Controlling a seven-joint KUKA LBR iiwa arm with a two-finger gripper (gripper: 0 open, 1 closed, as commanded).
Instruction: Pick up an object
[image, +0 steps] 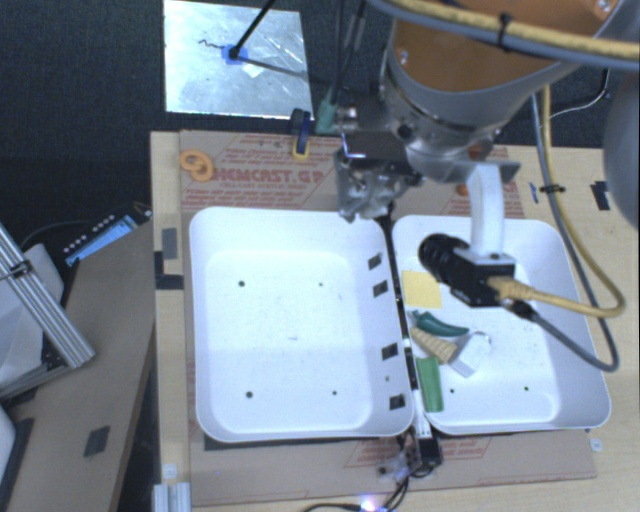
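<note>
Several small objects lie in the right bin (560, 300) near its left wall: a yellow square pad (421, 291), a dark green curved piece (441, 325), a tan ridged cone (434, 346), a white piece (476, 351) and a green stick (430, 383). My gripper (364, 200) hangs over the far end of the divide between the two bins, above and apart from those objects. The grey arm with its orange band (470, 50) covers the top right. A black cylinder on a white bracket (458, 266) with a yellow cable juts over the right bin.
The left bin (290, 320) sits beside the right one on a cardboard sheet (260, 175). An orange ring (197, 165) and a blue and yellow clamp (300, 135) rest on the cardboard behind the bins. A shiny foil sheet (235, 55) lies farther back.
</note>
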